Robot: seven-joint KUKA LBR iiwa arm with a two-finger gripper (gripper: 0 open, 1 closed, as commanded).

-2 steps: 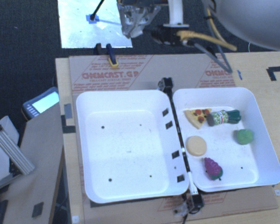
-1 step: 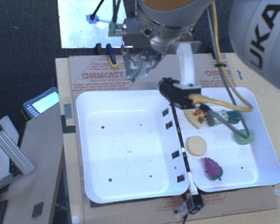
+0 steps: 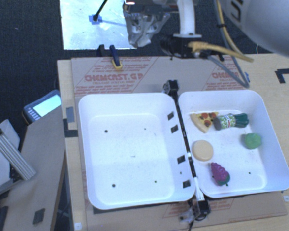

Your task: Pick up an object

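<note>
White plastic right bin point(image 3: 269, 128), below and right of my claw point(image 3: 141, 36), holds pizza slice point(image 3: 203, 121), bottle point(image 3: 230, 121), cookie point(image 3: 203, 150), grapes point(image 3: 219, 173), green ball point(image 3: 252, 140). Claw's state: I can't tell.

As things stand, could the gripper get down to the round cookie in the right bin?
Probably yes: the cookie lies flat with open floor around it, nothing on top, and the gripper hangs high beyond the bins.

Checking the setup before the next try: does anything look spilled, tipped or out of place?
Nothing stands out. The pizza slice toy, green bottle, round tan cookie, green lump and purple grapes all lie inside the right white bin.
</note>
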